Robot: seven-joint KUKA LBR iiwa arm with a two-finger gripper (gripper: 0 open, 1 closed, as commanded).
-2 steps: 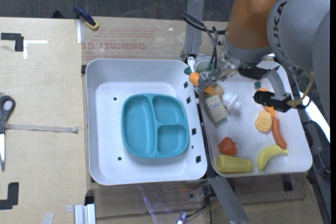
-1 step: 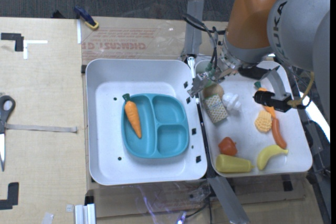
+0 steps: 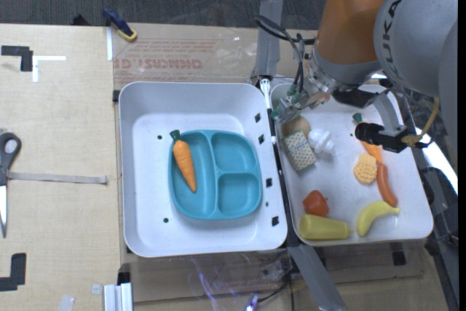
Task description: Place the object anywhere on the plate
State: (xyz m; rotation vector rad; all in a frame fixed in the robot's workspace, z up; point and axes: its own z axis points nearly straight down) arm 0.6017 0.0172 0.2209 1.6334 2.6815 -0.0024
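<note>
An orange carrot [image 3: 183, 164] with a green top lies in the long left compartment of the blue divided plate [image 3: 231, 194], which sits in the left bin [image 3: 138, 156]. My gripper [image 3: 289, 108] hangs over the back left corner of the right bin [image 3: 415, 229], close to the wall between the bins. Just in front of it lies a speckled beige block [image 3: 299, 149], with a small white piece [image 3: 321, 140] beside it. I see nothing from the bin held in the gripper.
The right bin holds a yellow waffle piece [image 3: 365, 170], an orange sausage shape [image 3: 384, 184], a red piece [image 3: 315, 201], a yellow pepper [image 3: 322, 227] and a banana [image 3: 375, 215]. Scissors [image 3: 6, 156] lie on the cardboard at the far left.
</note>
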